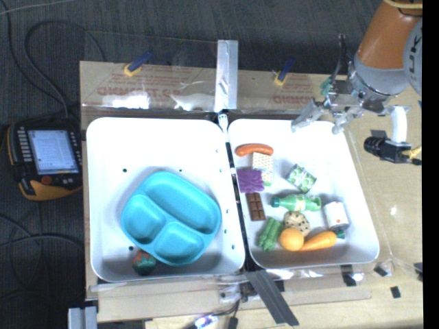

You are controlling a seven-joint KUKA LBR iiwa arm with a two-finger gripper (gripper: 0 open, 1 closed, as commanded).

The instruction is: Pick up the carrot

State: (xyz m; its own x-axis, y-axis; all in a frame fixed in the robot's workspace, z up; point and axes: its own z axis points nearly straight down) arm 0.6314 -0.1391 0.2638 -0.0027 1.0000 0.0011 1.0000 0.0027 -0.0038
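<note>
One carrot (319,240) lies wedged between orange (291,239) and can (336,215); your hand (321,115), splayed open, risks snagging those neighbours.

Worktop (401,204): pale wood surface, carrying two shallow bins side by side.
Left bin (103,184): white, rested directly on the worktop.
Right bin (360,204): white, touching the left bin along the middle.
Clear plastic sheet (158,88): lay behind the bins, held by yellow-blue clamps (137,62).
</note>
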